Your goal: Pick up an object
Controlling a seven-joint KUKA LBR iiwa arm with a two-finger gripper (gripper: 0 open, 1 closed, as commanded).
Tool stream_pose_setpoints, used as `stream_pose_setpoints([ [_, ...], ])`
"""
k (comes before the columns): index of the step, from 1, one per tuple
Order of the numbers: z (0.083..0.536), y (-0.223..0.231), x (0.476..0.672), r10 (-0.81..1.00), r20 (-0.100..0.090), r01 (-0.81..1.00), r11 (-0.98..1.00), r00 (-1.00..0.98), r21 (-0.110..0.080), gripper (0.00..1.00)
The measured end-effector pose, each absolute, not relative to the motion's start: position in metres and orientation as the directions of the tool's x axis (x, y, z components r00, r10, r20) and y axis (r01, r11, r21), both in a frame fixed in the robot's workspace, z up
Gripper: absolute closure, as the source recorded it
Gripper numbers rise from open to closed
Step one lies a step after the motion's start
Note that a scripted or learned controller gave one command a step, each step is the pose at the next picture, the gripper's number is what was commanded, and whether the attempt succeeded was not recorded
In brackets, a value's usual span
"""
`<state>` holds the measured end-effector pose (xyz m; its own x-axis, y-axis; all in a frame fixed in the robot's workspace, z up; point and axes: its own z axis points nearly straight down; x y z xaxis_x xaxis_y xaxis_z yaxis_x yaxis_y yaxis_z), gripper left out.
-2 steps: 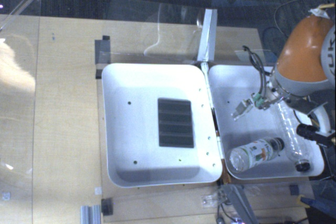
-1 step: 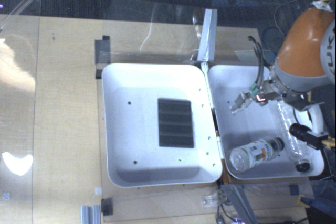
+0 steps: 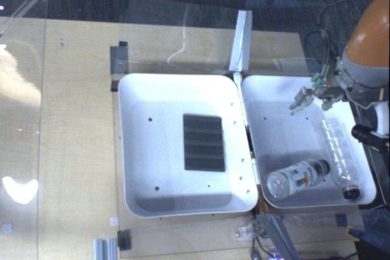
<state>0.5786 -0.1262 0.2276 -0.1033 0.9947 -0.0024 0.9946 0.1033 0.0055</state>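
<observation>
- Far left: bare light wood bench (image 3: 67,149), with pale glare patches on its surface.
- Left bin (image 3: 137,131): shallow, white, rounded corners. Holds one dark ribbed rectangular pad (image 3: 204,142), lying flat near the middle, long axis running front to back, slightly right of centre.
- Between the bins: upright grey divider post (image 3: 241,39) at the rear, meeting the seam where the two rims touch.
- Right bin (image 3: 268,125): same type, touching the left bin along its rim. Holds two bottles.
- Labelled bottle (image 3: 298,178): clear plastic, on its side near the front wall. Long axis roughly left to right, tilted so the right end sits a little farther back. Wide base toward front-left, neck end toward the right. Label around the middle, red and dark print; wording too small to read.
- Clear bottle (image 3: 339,152): no label seen, lying along the right wall, long axis running front to back, dark cap at the front-right corner. Front end just beside the labelled bottle's neck end.
- End effector (image 3: 312,98): over the rear right part of the right bin, well apart from both bottles. Fingers spread, nothing between them.
- Arm (image 3: 368,39): orange band at the right edge.
</observation>
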Motion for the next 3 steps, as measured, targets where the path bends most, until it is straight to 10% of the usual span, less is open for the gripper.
stream_pose_setpoints([
  [1, 0.090, -0.174, 0.534, 0.914, -0.006, 0.914, 0.406, -0.406, 0.011, 0.00],
  [3, 0.089, -0.102, 0.606, 0.921, -0.006, 0.921, 0.390, -0.390, 0.013, 0.00],
])
